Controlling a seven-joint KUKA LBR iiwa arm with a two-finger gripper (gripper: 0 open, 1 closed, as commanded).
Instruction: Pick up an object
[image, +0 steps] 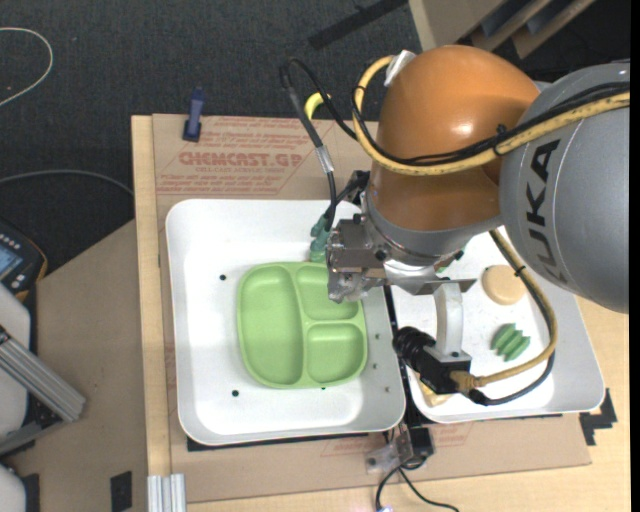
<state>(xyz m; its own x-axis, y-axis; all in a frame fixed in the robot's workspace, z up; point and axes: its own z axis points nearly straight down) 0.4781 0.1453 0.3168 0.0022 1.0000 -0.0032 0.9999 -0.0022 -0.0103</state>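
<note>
A light green divided plate (295, 330) lies in the middle of the left bin (200, 300). My gripper (345, 283) hangs low over the plate's far right corner, near the wall between the bins. A small dark green thing (320, 236) shows just behind the gripper at the back of the left bin, partly hidden by it. In the right bin (570, 385) lie a round beige piece (503, 285) and a small green ridged piece (510, 341). The arm's orange band and grey body hide most of the right bin's back half.
The bins stand on a brown board (235, 155) with red print. A small blue item (194, 113) sits at the board's far left corner. Dark floor and cables surround the bench.
</note>
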